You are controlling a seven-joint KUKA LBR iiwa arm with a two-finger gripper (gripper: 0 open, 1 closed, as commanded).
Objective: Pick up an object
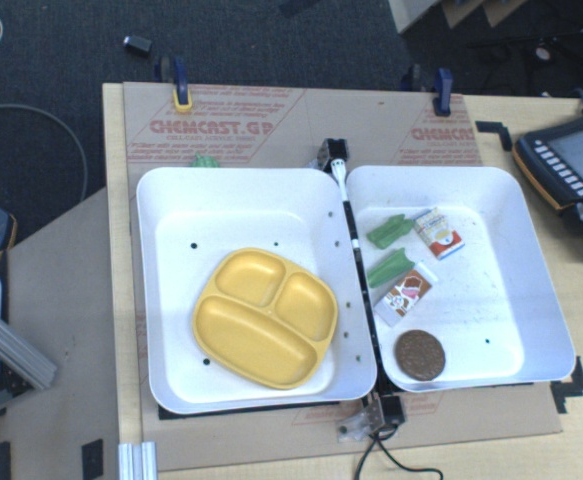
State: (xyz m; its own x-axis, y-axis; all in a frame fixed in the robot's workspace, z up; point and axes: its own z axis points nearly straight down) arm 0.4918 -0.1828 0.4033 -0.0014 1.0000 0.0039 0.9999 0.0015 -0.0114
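The right bin [511, 268] holds several small items along its left side. Two green pieces lie there: one [388, 230] near the back, another [388, 267] just in front of it. A small red and white packet [438, 234] rests beside the rear green piece. A second red and white packet [406, 293] lies flat nearer the front. A round brown disc [420, 354] sits at the bin's front left. In the left bin [166, 268] lies a yellow divided plate [265, 315] with three compartments.
Both bins rest on a cardboard sheet [221, 123] clamped at the back by two blue clamps [180, 80]. A handheld control pendant [564, 163] lies at the right edge. A small green scrap [205, 161] sits behind the left bin.
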